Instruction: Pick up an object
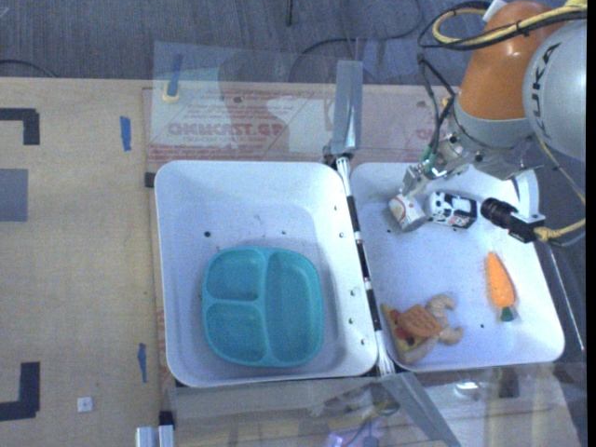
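Two white bins sit side by side at mid frame. The left bin (177, 194) holds a teal divided plate (264, 305) in its lower half. In the right bin (447, 277), an orange carrot (501, 283) lies near the right wall, and a tan plush toy (424, 327) lies at the lower left corner. The gripper (407, 209) hangs over the right bin's upper left part; whether its fingers are apart or together, I cannot tell. The arm (512, 63) enters from the upper right.
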{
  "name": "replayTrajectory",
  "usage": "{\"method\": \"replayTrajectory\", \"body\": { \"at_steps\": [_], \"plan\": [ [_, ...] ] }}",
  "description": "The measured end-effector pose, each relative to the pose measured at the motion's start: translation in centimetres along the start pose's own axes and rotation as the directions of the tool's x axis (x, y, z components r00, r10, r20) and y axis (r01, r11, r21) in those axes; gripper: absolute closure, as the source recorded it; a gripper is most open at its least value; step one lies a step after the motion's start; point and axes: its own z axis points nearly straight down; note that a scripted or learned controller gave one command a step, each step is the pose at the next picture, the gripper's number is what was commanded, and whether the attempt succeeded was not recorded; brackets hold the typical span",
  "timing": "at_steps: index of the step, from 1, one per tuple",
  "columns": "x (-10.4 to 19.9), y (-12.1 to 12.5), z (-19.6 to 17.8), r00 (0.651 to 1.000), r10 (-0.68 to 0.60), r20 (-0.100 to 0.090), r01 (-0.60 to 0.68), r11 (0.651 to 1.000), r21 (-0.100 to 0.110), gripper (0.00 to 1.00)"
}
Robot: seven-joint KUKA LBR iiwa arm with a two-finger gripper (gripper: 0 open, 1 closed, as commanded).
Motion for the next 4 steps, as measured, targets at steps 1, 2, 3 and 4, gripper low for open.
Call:
{"method": "replayTrajectory", "body": {
  "at_steps": [1, 2, 3, 4],
  "plan": [
    [0.0, 0.0, 0.0, 1.000, -0.001, 0.000, 0.001, 1.000, 0.000, 0.00],
    [-2.9, -1.6, 8.5, 1.000, 0.011, 0.000, -0.011, 1.000, 0.000, 0.00],
    [-3.0, -1.4, 7.4, 1.000, 0.010, 0.004, -0.010, 1.000, -0.004, 1.00],
    [1.4, 3.0, 0.0, 0.990, 0.141, 0.000, -0.141, 0.990, 0.000, 1.00]
  ]
}}
